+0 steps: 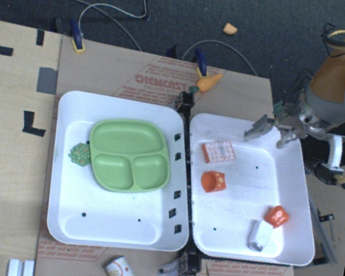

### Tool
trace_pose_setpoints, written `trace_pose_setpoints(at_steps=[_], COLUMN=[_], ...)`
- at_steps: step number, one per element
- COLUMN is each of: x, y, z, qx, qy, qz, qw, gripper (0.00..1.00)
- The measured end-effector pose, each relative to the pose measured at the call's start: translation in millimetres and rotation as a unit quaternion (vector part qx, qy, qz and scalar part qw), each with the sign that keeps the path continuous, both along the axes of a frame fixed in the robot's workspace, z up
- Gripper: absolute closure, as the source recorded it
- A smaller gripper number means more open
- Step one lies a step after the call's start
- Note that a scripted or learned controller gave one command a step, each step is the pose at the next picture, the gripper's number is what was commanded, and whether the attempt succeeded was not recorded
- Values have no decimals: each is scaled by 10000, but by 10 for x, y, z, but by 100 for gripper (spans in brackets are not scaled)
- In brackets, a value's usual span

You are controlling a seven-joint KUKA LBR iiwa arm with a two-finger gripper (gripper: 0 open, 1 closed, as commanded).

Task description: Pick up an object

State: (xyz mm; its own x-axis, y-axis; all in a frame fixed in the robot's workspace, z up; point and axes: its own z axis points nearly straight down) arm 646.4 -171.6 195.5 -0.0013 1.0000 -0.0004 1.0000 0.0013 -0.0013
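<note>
A robot gripper hovers with fingers spread wide and empty over the right bin's far edge, and should centre above the orange cup before descending.

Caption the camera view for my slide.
Open gripper poised above right bin holding box, orange cup; green plate in left bin.

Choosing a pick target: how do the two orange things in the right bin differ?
The orange cup lies mid-bin, just below the snack packet; the orange-red piece sits near the right wall, against a white bottle. The cup looks slightly larger and stands clear; the piece is crowded. Both are small and lie apart from the gripper.
</note>
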Motion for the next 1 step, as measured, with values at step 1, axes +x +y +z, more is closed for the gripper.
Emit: trace_pose_setpoints(at_steps=[1], x=[-43], y=[480], z=[-987], qx=[-5], qy=[-40], qz=[-1], qw=[10000], gripper=[0])
